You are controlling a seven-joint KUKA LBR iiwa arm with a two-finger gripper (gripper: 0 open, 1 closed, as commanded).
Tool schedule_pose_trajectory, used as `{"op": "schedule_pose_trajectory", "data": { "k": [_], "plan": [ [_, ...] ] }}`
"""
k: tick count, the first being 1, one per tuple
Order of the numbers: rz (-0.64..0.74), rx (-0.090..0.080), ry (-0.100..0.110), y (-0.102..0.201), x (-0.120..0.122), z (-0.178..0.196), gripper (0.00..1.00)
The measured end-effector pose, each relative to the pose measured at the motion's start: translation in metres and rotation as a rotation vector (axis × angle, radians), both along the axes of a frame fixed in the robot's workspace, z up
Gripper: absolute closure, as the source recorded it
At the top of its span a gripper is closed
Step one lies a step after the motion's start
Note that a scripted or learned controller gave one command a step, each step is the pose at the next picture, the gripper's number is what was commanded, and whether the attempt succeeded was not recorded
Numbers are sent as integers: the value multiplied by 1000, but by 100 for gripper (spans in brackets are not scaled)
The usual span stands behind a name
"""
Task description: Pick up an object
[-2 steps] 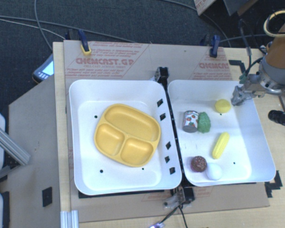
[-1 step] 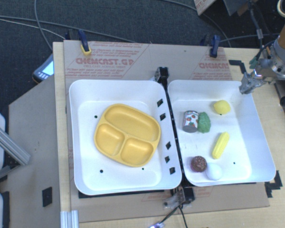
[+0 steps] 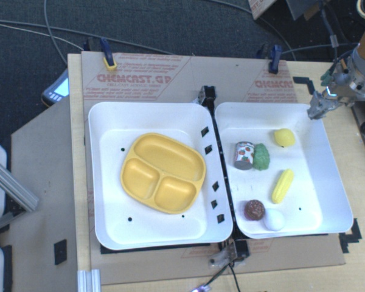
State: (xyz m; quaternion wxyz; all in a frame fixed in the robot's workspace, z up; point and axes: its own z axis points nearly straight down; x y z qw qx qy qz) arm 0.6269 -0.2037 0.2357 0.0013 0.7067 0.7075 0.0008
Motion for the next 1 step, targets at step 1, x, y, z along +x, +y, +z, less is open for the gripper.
{"op": "schedule_pose_trajectory", "data": {
  "k": [1],
  "plan": [
    [5, 4, 4, 64, -1, 3, 100]
  ]
}}
